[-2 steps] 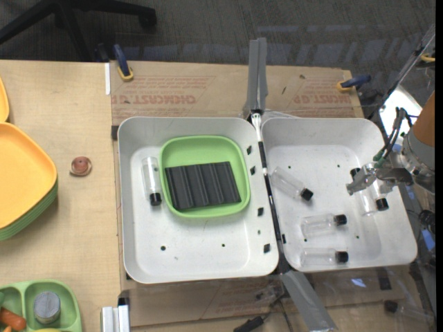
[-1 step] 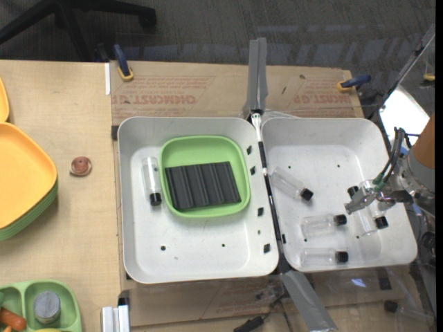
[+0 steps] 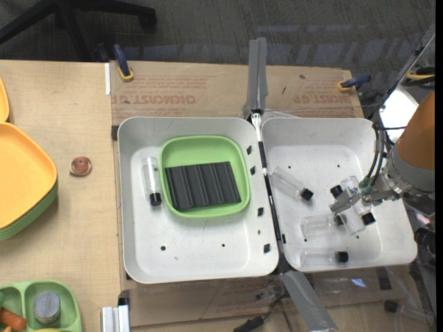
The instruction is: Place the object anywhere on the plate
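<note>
A green square plate (image 3: 205, 144) lies in the left bin (image 3: 201, 261), with a dark grey ribbed slab (image 3: 204, 185) resting on it. Just left of the plate lies a clear vial with a black cap (image 3: 150, 180). My gripper (image 3: 349, 203) is low in the right bin (image 3: 325, 144), near its right side, among clear black-capped vials. One vial (image 3: 316, 225) lies just to its left, and another (image 3: 291, 183) sits farther up-left. The gripper's tip is mixed in with the clear plastic there, so what it touches is unclear.
A further vial (image 3: 322, 257) lies by the right bin's front wall. On the bench to the left are stacked yellow plates (image 3: 24, 178), a small red-brown disc (image 3: 81, 165) and a green divided tray (image 3: 34, 306). The arm's orange band (image 3: 423, 140) hangs over the right bin's edge.
</note>
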Robot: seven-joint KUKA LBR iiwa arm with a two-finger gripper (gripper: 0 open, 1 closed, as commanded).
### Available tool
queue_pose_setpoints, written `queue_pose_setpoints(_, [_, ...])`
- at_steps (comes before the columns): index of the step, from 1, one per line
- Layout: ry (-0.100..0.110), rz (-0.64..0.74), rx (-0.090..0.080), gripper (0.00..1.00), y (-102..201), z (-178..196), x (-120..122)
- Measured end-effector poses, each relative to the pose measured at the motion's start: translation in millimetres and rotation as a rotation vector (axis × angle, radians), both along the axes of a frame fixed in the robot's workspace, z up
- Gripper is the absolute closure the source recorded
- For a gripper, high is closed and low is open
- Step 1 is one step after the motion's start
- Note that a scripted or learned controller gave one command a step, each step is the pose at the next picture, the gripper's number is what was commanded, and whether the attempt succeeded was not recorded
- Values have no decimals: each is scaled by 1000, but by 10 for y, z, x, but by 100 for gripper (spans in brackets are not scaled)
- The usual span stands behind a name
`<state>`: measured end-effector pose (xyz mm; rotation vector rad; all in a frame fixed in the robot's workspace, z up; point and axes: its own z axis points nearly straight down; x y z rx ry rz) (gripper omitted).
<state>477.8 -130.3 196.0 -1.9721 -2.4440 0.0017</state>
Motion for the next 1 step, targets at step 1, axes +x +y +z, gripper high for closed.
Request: queue_pose_setpoints(1, [0,232,1,100,269,-6,1])
